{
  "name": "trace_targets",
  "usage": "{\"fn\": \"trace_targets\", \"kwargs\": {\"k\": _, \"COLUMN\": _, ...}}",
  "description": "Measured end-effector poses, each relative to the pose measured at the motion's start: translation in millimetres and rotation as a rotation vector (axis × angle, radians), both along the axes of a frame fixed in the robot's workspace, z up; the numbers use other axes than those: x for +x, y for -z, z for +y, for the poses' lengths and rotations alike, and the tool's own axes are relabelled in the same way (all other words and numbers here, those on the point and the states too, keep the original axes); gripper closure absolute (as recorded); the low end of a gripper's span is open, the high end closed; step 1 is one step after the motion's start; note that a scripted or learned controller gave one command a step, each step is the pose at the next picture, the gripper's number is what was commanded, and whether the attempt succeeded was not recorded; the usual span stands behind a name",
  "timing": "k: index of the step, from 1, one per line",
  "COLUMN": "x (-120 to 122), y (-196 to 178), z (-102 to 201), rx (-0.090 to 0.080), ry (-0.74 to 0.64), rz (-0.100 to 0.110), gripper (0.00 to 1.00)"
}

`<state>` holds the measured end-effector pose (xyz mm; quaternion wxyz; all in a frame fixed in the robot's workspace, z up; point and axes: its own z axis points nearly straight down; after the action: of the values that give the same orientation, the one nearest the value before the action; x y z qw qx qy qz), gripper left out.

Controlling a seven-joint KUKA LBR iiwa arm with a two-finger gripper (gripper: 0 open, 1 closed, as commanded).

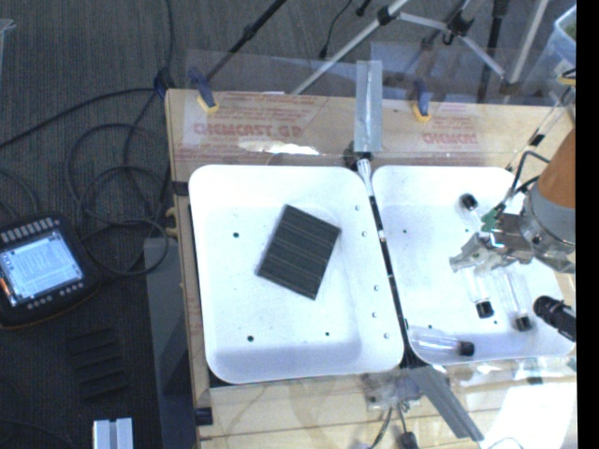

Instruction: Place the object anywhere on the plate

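Note:
A black ribbed rectangular plate lies at a slant in the middle of the left bin. In the right bin, a clear tube-like object with a dark end rests against the front rim. My gripper hangs over the right half of the right bin, up and to the right of that clear object. Its two pale translucent fingers point toward the bin's front and stand apart, with nothing visible between them. The gripper is far from the plate, across the divider between the bins.
A small dark thing sits near the back of the right bin. The raised rims where the two bins meet run between gripper and plate. Tripod legs and cables lie beyond the bench, and a pendant rests on the floor at left.

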<state>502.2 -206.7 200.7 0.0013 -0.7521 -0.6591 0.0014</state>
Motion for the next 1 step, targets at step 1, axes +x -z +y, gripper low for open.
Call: {"fn": "trace_targets", "kwargs": {"k": 1, "x": 6.6, "y": 72.5, "z": 61.9, "rx": -0.004, "ry": -0.143, "rz": 0.001, "gripper": 1.00}}
